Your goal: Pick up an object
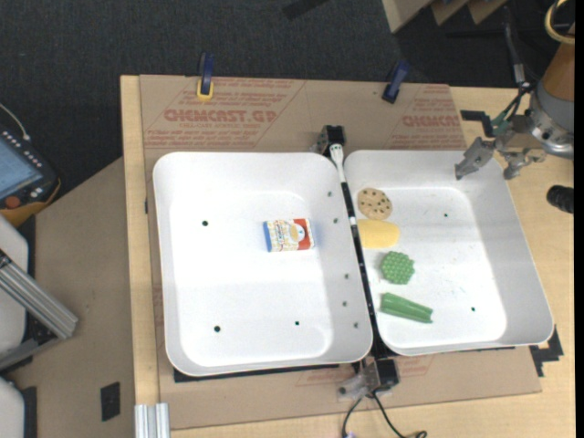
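Two shallow white bins are seen side by side on a cardboard-covered desk [274,108], viewed from above at a slant. The gripper [491,161] is poised over the far right corner of the right bin [511,245], its jaws spread apart with nothing between them, and it is well apart from every object below. Four items are lined up along the right bin's left wall, beside the divider: a round cookie [373,203] farthest from the camera, a yellow wedge-shaped piece [378,235] just beside it, a green knobbly ball [397,267] next, and a long green pod-shaped item [405,308] nearest the camera (what the pod represents cannot be told). A single small blue and white packet [288,234], printed with red, is seen lying flat near the middle of the left bin [182,245], well apart from its walls. Two clamps [205,80] are fixed at the far edge of the cardboard sheet, one yellow and blue, the other blue.
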You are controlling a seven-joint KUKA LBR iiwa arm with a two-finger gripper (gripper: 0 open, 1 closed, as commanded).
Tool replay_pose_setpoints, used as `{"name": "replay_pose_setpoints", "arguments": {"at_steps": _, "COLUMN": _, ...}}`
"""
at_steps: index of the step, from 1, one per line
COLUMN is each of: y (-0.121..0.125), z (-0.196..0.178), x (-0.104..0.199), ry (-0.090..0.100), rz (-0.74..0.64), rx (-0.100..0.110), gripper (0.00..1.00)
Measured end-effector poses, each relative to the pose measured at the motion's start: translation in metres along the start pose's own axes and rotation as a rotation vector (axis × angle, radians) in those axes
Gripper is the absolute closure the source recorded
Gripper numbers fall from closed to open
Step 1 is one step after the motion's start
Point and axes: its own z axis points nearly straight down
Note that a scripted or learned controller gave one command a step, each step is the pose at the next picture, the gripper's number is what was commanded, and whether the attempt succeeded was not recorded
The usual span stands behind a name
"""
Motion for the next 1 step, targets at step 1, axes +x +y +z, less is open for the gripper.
{"name": "replay_pose_setpoints", "arguments": {"at_steps": 1, "y": 0.0009, "z": -0.0114, "x": -0.0003, "ry": -0.002, "rz": -0.001, "rx": -0.004, "gripper": 1.0}}
